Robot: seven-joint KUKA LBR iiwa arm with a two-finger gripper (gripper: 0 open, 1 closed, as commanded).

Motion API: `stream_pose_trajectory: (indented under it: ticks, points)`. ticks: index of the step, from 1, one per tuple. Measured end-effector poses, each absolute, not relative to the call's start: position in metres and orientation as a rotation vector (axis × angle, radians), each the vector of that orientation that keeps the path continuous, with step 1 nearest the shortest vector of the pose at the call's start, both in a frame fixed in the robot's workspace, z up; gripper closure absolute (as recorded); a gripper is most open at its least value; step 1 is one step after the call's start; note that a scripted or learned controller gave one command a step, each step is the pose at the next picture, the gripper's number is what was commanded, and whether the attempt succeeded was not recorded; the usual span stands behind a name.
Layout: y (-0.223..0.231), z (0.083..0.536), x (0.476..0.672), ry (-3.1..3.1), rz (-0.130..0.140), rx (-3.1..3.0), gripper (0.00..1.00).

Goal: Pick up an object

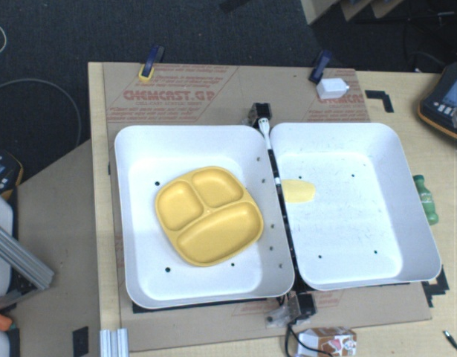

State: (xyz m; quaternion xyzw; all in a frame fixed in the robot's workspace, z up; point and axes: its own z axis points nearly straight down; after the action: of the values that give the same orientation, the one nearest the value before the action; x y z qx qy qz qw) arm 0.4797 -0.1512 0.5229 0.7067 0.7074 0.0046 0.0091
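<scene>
Your best target is the yellow divided plate (209, 216), lying flat at the centre of the left bin (131, 169); come down on its raised rim at 3 o'clock, since the tray floor offers nothing to pinch. A small yellow piece (298, 191) lies at 9 o'clock in the right bin (406, 199), just beside the wall between the bins, which may crowd you there. I cannot tell the pincer's state.

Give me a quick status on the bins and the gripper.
Yellow divided plate lies flat in left bin. Small yellow piece by right bin's left wall. Nothing on top of either.
</scene>
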Motion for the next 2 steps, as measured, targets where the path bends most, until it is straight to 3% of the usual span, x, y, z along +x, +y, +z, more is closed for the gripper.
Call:
stream_pose_trajectory:
  ticks: [1,2]
  points:
    - [-0.150,0.526,0.480,2.218,0.004,2.213,1.00]
    - [-0.050,0.463,0.479,2.240,-0.006,2.214,1.00]
